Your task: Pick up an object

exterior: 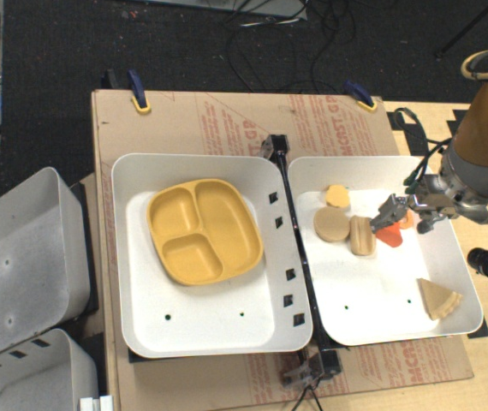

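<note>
Reaching in over the right bin (471, 255), the grey arm (484, 144) carries its claw (408, 213) low above the bin's upper middle. The claw's dark fingers point toward the divider between the bins, one at its near-left tip and one lower right, and they look spread apart with a gap between them. An orange-red piece (393, 231) sits right at the claw, partly under the fingers and showing just below them; whether the fingers touch it cannot be told, and nothing is clearly pinched between them.

Just beside the claw, on its divider side, a tan block (362, 235) stands touching a round tan disc (332, 224). A small yellow-orange round piece (337, 196) lies near the disc, toward the bin's far edge. A tan wedge (437, 298) rests well apart from the claw, close to the bin's near right corner.

Across the divider from the claw, the left bin (133, 315) holds a yellow tray (204, 229) with three compartments, lying flat and turned at a slight angle.
</note>
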Available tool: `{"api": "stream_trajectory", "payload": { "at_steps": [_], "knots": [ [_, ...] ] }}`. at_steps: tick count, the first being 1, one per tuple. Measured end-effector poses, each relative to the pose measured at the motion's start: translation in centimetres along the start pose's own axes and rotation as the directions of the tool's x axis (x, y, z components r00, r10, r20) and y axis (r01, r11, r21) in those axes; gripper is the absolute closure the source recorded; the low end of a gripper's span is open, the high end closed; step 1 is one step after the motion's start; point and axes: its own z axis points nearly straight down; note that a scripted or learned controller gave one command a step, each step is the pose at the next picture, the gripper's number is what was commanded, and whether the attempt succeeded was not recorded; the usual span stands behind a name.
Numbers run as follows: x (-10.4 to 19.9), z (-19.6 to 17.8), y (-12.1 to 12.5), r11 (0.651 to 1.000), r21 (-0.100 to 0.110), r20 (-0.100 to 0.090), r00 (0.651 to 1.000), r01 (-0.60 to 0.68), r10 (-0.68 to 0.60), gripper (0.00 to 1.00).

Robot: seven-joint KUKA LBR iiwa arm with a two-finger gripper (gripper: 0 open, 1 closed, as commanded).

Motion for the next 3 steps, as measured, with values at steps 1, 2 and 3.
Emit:
{"api": "stream_trajectory", "payload": {
  "at_steps": [1,2,3],
  "knots": [
    [0.0,-0.6,0.2,1.0,-0.011,0.002,1.0,0.003,-0.003,0.0],
    [1.0,4.5,0.5,1.0,-0.007,0.001,1.0,0.002,-0.002,0.0],
    [1.3,8.9,0.4,1.0,-0.007,0.001,1.0,0.0,0.0,0.0]
  ]
}}
